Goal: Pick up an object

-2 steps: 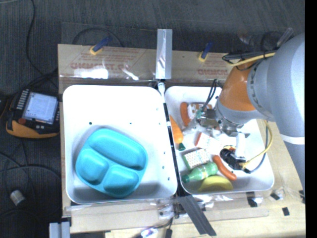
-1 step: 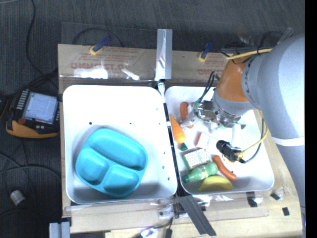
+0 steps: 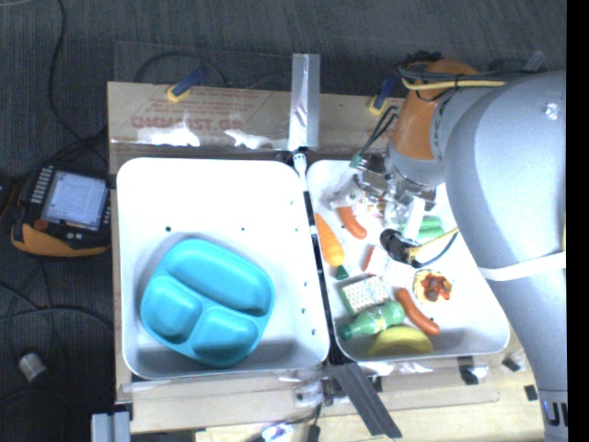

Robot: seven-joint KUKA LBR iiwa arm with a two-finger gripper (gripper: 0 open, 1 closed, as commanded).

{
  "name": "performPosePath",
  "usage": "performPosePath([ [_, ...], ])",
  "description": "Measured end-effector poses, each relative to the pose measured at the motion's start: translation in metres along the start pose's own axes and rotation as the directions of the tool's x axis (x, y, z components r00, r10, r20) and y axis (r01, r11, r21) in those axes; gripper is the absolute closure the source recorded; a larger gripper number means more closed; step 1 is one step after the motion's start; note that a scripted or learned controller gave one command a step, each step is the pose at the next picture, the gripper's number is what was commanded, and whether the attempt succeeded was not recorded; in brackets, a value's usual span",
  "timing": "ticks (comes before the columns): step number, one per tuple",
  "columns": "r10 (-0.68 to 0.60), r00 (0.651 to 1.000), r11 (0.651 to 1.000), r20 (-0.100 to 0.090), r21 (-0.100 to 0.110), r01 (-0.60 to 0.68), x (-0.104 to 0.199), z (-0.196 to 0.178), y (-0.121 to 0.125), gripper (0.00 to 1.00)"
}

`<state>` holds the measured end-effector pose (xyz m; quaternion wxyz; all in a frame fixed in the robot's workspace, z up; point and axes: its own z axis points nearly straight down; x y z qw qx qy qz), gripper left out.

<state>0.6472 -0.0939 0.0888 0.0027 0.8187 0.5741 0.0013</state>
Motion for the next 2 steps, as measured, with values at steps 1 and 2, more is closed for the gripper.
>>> performPosePath([
  [1, -0.001, 1.0, 1.0, 0.005, 0.006, 0.001, -0.001, -0.01, -0.001, 1.0],
  [2, 0.018, 1.0, 1.0, 0.003, 0.007, -0.018, 0.066, -0.12, -0.014, 1.0],
])
